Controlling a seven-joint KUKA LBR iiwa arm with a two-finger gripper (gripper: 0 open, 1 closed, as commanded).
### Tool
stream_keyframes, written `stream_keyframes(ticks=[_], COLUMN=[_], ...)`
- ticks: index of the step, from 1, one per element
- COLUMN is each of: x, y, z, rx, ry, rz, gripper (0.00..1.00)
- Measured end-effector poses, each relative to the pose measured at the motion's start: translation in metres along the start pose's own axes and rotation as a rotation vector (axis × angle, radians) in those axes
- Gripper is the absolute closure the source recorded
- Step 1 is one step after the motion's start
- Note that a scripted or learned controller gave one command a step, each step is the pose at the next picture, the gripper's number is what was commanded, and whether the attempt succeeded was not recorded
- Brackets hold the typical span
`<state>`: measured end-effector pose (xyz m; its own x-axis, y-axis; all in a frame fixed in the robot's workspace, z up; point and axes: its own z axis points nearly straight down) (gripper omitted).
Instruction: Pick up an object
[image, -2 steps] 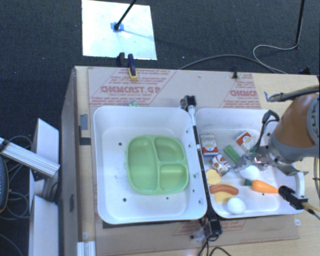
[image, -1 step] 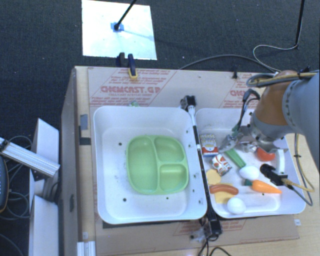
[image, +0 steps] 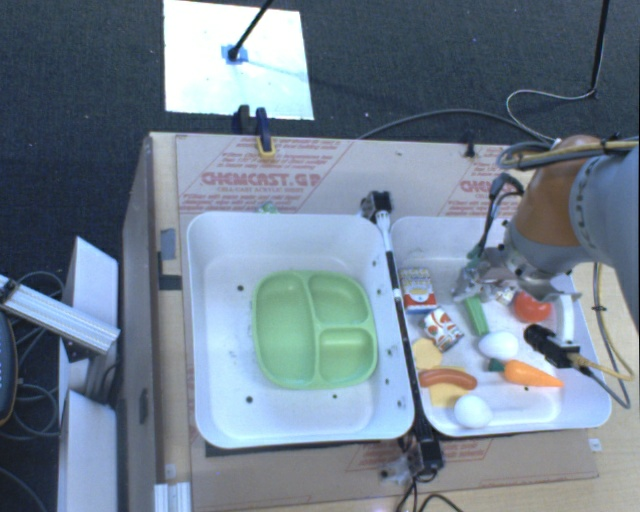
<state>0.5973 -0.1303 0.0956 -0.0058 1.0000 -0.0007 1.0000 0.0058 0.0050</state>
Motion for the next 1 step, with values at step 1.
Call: stream_keyframes(ticks=[1], x=[0.0513], y=[-0.0628], z=[-0.1095], rx=[0.001], ry=[0.001], rz=[0.001], gripper=[1.0])
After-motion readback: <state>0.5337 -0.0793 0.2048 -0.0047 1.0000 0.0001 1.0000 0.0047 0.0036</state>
